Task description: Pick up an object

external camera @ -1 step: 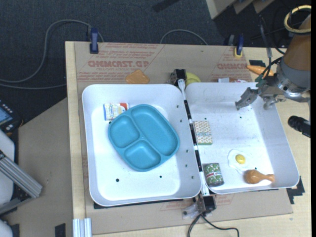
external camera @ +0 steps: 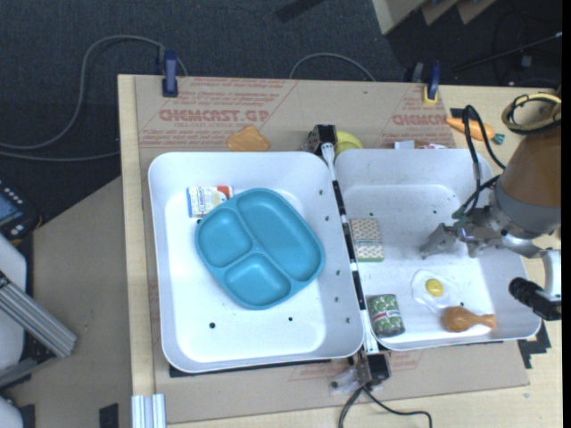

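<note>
Camera view shows the desk bearing two white bins side by side. The left bin holds a blue divided plate near its middle, and a small white packet just beside the plate toward the bin's far left corner. In the right bin, the arm reaches in over the right edge, and its claw hangs low over the middle of the bin; the two dark fingers look spread, with nothing between them.

Loose objects lie near it. A toy fried egg sits just in front of the claw, toward the bin's near edge, apart from the fingers. A brown drumstick lies beside the egg in the near right corner. A patterned block rests along the bin's left wall, well to the claw's left, and a green can lies in the near left corner. Beyond the bins' far edges, an orange piece and a yellow object sit on the desk.
</note>
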Available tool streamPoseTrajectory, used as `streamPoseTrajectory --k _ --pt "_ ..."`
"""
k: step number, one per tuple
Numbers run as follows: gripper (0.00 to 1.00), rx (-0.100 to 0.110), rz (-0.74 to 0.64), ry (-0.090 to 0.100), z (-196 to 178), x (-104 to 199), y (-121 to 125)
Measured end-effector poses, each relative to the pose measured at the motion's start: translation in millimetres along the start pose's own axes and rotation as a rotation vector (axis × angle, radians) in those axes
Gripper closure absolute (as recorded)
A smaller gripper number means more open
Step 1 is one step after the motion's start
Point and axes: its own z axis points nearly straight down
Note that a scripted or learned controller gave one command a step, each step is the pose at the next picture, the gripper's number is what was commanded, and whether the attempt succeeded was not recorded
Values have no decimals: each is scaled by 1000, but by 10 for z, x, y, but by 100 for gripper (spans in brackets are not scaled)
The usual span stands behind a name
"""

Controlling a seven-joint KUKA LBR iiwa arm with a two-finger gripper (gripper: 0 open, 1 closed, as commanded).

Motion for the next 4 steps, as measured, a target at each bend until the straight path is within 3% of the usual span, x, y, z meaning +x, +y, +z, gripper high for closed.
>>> streamPoseTrajectory --k 1,2,3,4 --pt "0 -7 -3 -2 288 268 -476" --pt "0 -11 -3 -1 270 -409 -546" --pt "100 -14 -4 -3 167 -379 -533" --pt "0 -14 -4 -2 172 -377 -534"
